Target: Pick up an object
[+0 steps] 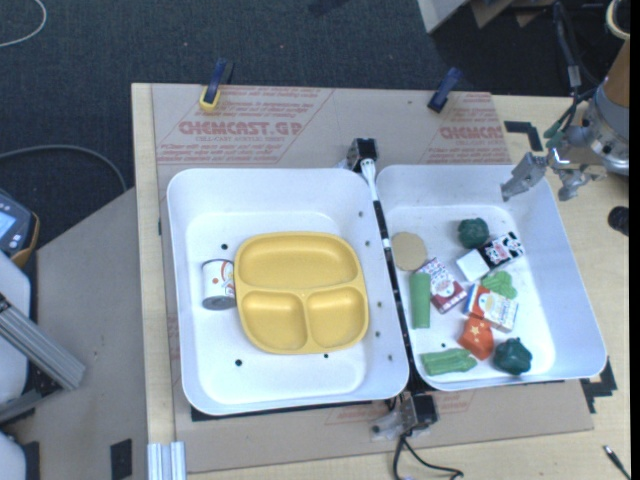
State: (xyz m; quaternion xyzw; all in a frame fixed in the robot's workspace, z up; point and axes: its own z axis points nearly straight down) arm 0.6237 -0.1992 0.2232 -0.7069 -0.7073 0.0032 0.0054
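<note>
Two-finger metal gripper [548,175] hangs spread open and empty above the right white bin's [570,268] upper right corner. Below, crowded toys: dark green lump [473,232], black-and-white block [503,249], green stick [419,299]. Left bin [190,268] holds a yellow divided tray [300,291].

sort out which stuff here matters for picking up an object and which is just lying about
For the job:
- gripper, above the right bin's far corner
- right bin, with small items to pick from: green stick, dark green lump, orange piece

Lying about:
- left bin
- yellow divided tray
- small can, on its side beside the tray
- clamps on the board
</note>
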